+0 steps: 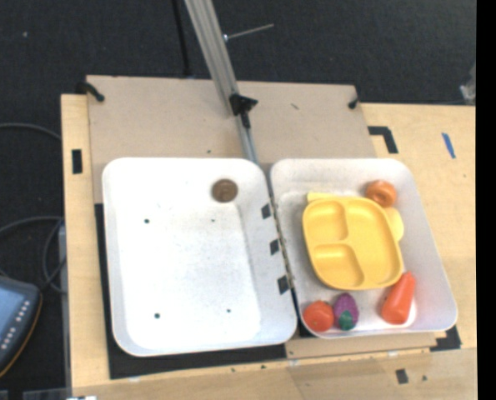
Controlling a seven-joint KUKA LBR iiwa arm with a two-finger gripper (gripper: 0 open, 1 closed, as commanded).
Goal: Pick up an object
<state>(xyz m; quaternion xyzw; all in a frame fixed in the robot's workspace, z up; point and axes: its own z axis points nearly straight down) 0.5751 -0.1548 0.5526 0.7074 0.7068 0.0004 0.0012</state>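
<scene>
The left white bin [189,307] holds one small brown round piece [224,191] near its far edge. In the right white bin [291,182] lies a yellow divided plate [352,242]. An orange ring-shaped toy [382,192] rests by the plate's far right corner. Along the bin's near edge sit a red tomato-like ball [318,315], a purple toy with a green tip [346,311] and an orange-red carrot-shaped toy [399,298].
A slanted metal rail [214,52] runs from the top of the view down to the gap between the two bins. The bins rest on a tan bench [189,119]. A tablet-like pendant [2,319] with cables lies off the bench at the lower left.
</scene>
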